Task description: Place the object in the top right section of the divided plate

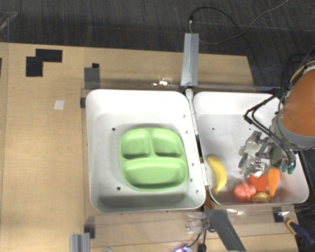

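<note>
Whether the gripper (256,164) has its jaws spread or closed I cannot tell; it hangs over the right bin (226,119) just above the toys. Nearest, at six o'clock, lie a pink piece (244,191), a carrot (273,180) and a banana (217,173), crowded together; any looks light, stiff and smooth, best pinched across its middle. Farther, at nine o'clock, the green divided plate (153,158) sits in the left bin (102,114).

Wooden bench (37,156) (pale) against dark carpet (121,9).
</note>
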`<state>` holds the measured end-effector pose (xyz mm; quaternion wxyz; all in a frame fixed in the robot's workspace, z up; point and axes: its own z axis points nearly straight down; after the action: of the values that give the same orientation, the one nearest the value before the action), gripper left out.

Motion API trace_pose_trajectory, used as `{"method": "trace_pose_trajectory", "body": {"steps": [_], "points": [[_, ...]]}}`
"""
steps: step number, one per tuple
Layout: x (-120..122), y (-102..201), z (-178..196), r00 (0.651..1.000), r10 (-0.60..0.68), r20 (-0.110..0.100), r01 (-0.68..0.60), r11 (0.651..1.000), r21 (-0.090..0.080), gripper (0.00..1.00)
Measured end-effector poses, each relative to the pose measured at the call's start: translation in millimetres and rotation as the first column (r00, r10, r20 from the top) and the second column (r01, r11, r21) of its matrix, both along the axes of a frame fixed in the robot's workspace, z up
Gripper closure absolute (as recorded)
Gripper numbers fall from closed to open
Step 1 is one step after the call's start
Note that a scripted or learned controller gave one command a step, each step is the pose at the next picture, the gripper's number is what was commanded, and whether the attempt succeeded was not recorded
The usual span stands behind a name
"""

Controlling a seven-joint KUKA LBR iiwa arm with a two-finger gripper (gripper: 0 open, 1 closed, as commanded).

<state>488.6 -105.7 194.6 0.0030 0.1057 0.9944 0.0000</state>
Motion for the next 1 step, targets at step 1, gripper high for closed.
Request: {"method": "trace_pose_trajectory", "body": {"steps": [1], "points": [[0.4, 19.3, -80.7, 0.992, 0.123, 0.002, -0.123, 0.992, 0.000, 1.00]]}}
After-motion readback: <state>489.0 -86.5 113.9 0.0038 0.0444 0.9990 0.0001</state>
